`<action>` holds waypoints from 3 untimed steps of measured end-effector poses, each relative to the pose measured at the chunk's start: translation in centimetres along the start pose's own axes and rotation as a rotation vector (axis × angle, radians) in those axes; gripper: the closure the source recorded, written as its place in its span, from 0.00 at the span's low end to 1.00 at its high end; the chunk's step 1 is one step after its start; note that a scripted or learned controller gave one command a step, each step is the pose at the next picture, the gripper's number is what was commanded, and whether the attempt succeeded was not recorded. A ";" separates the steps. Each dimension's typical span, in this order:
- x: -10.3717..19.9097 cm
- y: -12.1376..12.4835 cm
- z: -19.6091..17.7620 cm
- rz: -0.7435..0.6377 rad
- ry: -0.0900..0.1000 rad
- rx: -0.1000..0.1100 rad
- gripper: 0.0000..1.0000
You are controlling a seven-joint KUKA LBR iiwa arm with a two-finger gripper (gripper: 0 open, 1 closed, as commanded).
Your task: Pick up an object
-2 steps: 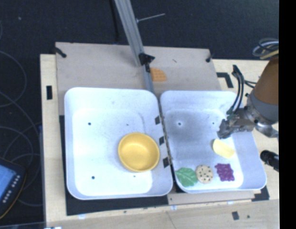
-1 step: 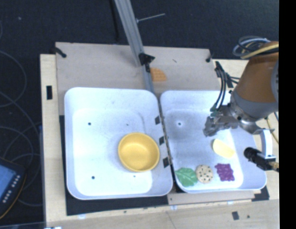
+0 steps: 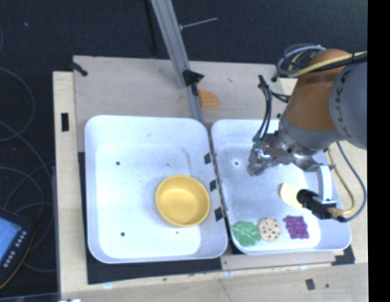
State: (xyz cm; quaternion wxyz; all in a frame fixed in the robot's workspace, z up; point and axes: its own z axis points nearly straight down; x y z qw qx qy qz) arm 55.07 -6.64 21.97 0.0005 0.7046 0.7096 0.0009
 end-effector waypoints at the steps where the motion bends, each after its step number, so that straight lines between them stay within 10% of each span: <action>1: 4.9 1.4 0.4 -0.001 0.001 0.000 1.00; 3: 14.0 3.7 -2.5 -0.001 0.002 -0.001 1.00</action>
